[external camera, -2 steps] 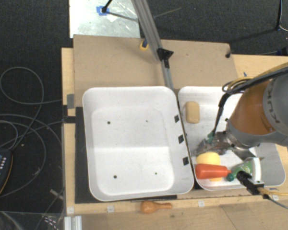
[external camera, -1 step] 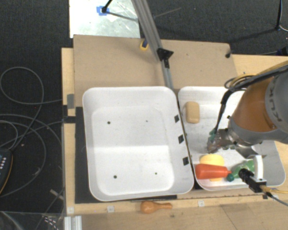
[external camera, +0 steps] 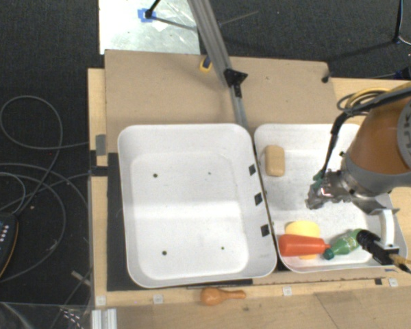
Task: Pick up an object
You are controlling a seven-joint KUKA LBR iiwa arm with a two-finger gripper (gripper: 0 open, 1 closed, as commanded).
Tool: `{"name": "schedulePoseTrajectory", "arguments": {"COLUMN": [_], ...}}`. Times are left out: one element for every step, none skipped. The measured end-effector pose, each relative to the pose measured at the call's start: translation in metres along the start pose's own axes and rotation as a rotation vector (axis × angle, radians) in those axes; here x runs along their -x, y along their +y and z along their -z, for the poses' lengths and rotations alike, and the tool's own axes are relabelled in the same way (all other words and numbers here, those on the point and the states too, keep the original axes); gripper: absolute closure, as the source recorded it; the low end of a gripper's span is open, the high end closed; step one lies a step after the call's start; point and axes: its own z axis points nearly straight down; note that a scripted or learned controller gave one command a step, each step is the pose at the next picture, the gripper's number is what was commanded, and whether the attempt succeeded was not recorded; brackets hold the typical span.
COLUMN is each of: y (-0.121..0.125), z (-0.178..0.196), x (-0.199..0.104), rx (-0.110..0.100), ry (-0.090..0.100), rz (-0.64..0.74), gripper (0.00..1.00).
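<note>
Green bottle (external camera: 344, 244) lying flat, cap toward orange block (external camera: 301, 246).

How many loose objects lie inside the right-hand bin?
4: a tan block near its far left wall; a yellow piece, orange piece and green bottle along its near edge. The arm may hide others.

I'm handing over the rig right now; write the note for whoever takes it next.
Claw: low over the right bin, mid-bin; nothing visibly held.
In the right bin: tan block near the back left; yellow piece, orange-red block and green bottle along the front edge.
Left bin is beside it; a wooden peg lies on the bench in front.
Done: no pick yet.
Left: grasp one object and lift it.
</note>
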Motion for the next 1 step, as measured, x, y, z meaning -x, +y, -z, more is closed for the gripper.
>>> {"name": "schedulePoseTrajectory", "arguments": {"y": [0.0023], "z": [0.0456], "x": [0.0076], "rx": [0.001], "ry": [0.0], "rz": [0.002], "gripper": [1.0]}}
